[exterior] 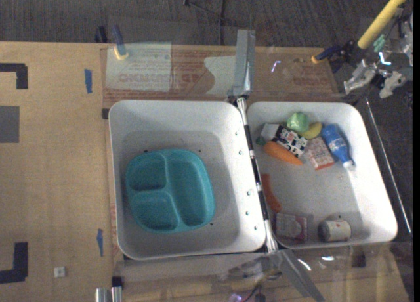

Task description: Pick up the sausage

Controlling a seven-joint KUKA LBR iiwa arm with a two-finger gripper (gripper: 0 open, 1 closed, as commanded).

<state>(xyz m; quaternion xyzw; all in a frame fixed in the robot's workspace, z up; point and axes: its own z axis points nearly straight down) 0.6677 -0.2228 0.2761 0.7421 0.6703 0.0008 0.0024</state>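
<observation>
We note the gripper [379, 74] is blurred, its arm cut off by the right edge. The sausage [270, 193] lies partly hidden against the bin wall [257, 189].

Left bin [125, 120]: tray [169, 190] inside.
Right bin [374, 192]: sausage [270, 192] by left wall (carrot [284, 153] behind it).

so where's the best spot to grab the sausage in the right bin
Probably mid-length on the sausage, coming straight down from above. It lies flat on the floor of the right bin, thin and long, running alongside that bin's left wall. Close the fingers across its narrow width. The wall-side finger looks short of room, so approaching from the open bin side may help.
</observation>
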